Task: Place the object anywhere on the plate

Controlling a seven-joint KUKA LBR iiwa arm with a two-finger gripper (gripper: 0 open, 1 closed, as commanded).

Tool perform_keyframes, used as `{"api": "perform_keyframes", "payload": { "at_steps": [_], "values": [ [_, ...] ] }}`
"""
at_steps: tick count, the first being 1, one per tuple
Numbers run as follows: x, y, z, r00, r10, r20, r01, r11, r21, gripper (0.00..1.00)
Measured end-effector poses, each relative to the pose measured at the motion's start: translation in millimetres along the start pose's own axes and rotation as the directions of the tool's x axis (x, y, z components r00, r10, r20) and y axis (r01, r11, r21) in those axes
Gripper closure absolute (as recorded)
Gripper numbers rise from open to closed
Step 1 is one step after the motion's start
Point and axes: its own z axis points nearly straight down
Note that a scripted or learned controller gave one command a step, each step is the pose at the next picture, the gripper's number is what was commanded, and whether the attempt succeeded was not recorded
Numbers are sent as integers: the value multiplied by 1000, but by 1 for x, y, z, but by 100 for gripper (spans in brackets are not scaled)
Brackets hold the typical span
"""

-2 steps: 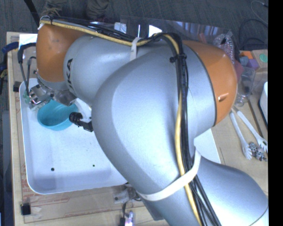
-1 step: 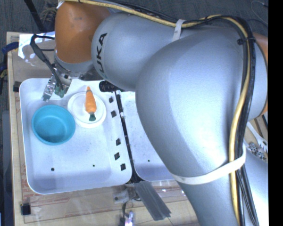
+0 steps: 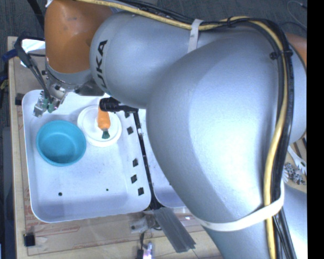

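An orange carrot-shaped object [image 3: 103,120] with a green tip lies on the small white plate [image 3: 89,117] in the left bin. My gripper [image 3: 45,106] hangs at the bin's far left corner, to the left of the plate and apart from the carrot. Nothing shows between its fingertips. The arm's large grey body covers most of the right bin.
A blue bowl [image 3: 61,142] stands in the left bin [image 3: 86,198], just left of and in front of the plate. The divider between the bins [image 3: 140,166] runs down the middle. Bare bin floor lies in front of the bowl.
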Motion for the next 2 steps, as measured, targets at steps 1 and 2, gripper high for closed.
{"api": "perform_keyframes", "payload": {
  "at_steps": [1, 2],
  "values": [
    [-17, 10, -33, 995, 105, -1, -105, 995, 2, 100],
    [0, -9, -95, 969, -247, 2, 247, 969, -1, 100]
  ]
}}
